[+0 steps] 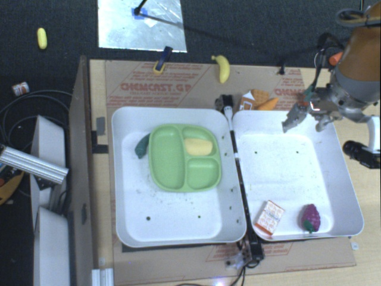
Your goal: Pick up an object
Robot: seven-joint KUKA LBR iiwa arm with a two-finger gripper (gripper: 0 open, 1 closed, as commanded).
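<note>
purple fruit [309, 217] and small carton [269, 217] left loose at lower right of right bin [286, 159], unpicked; gripper [309, 117] held above upper right, jaws spread, nothing gripped.

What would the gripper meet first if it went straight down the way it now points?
Probably the bare white floor of the right bin, near its far edge. The gripper hangs over that corner, well away from the small carton and the purple fruit at the near edge. Depth is hard to judge from this slanted view.
</note>
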